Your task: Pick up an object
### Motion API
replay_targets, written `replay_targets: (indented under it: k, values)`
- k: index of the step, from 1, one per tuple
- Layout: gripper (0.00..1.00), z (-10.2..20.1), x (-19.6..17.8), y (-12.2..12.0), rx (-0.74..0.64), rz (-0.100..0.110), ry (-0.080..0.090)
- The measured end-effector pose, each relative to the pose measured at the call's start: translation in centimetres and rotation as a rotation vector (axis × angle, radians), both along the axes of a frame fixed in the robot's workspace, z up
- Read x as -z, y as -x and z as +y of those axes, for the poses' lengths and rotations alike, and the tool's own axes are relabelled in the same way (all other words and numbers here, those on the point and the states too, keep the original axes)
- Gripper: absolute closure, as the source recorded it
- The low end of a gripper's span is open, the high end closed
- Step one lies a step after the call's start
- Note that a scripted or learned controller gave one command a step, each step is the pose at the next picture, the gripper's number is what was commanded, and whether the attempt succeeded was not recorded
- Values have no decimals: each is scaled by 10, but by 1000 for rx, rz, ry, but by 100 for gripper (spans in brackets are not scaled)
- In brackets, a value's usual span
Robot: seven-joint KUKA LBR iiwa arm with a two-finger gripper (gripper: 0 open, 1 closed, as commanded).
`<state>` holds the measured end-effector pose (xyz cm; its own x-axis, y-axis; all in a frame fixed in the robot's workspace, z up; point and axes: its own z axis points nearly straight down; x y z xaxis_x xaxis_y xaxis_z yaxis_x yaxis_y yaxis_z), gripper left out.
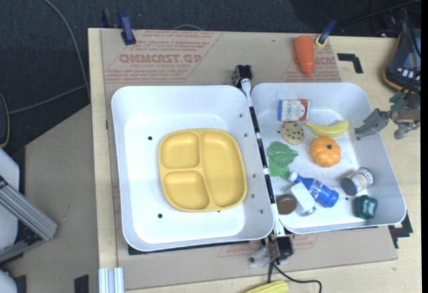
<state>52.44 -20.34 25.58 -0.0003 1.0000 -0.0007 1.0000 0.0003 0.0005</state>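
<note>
Pincer (376, 123) sits at the right bin's (381, 171) 3 o'clock rim, above the wall; whether it is released or clenched I cannot tell, and nothing shows in its grip. Right bin contents: banana (328, 128) at centre, orange pumpkin (325, 152) just below it, cookie (291, 131) at 9 o'clock of the banana, blue bottle (318, 192) toward 6 o'clock. Left bin (134, 151) carries a yellow divided plate (200, 169). A carrot (304, 53) lies on the bench (167, 57) at 12 o'clock.

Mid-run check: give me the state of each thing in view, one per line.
yellow tray: flat in left bin
banana: lying in right bin
pumpkin: upright
blue bottle: on its side
can: tipped over
carrot: on the bench, outside the bins
gripper: at right bin's edge
</note>
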Motion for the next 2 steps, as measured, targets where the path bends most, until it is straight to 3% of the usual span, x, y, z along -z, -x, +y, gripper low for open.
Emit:
replay_targets:
  k: [1,2]
  values:
    - [0,17,92,-66,-1,2,-2]
    - [0,35,172,-45,1,2,-1]
